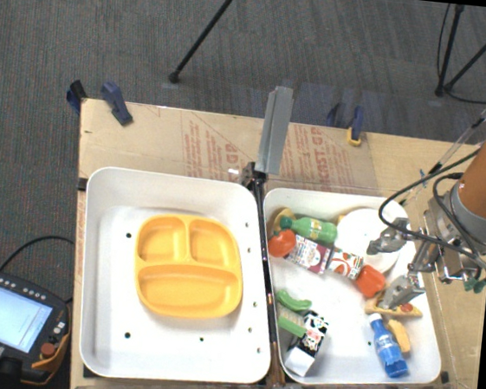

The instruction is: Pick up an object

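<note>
Camera view is taken from above at a slant; two white bins are set side by side so that goods can be moved between them; the left bin (101, 217) bears a yellow tray (189, 265) laid flat at its middle, compartments up. All the pickable clutter is gathered in the right bin (432, 342): a green bottle (313, 230) at 11 o'clock, a red carton (308, 255) just below it, a red pepper (371, 281) near the middle, a blue bottle (389, 345) at 4 o'clock, a cow carton (308, 342) at 7 o'clock. The gripper (399, 268) is hung over the bin's 3 o'clock side, reached in from the right; its fingers (403, 292) are spread apart with nothing between them, tips close above the pepper and a yellow toy (394, 309); a descent there is judged likeliest; nothing is lifted yet.
</note>
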You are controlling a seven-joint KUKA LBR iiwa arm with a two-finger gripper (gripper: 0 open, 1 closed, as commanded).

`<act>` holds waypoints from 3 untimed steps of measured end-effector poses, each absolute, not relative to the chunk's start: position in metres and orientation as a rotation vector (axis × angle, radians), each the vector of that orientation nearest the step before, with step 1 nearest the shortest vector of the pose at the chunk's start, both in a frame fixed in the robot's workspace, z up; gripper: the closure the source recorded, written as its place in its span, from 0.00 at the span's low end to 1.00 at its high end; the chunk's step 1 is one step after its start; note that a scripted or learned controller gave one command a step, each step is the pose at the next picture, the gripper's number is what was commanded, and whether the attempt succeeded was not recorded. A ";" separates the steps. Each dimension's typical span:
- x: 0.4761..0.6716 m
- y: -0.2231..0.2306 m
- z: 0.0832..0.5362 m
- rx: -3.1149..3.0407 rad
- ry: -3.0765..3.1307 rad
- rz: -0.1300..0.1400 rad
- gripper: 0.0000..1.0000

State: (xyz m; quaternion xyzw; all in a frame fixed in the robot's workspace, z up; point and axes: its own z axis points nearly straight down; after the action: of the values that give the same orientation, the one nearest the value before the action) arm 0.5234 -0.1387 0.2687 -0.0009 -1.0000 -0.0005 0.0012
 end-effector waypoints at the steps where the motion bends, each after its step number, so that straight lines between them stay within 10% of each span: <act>1: 0.507 -0.193 0.089 0.179 -3.128 -0.009 0.00; 2: 0.482 -0.193 0.085 0.256 -3.127 -0.005 0.00; 3: 0.484 -0.189 0.093 0.268 -3.126 -0.009 1.00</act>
State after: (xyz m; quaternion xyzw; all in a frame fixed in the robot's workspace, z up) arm 0.4836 -0.1891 0.0934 0.0853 -0.9963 -0.0029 0.0022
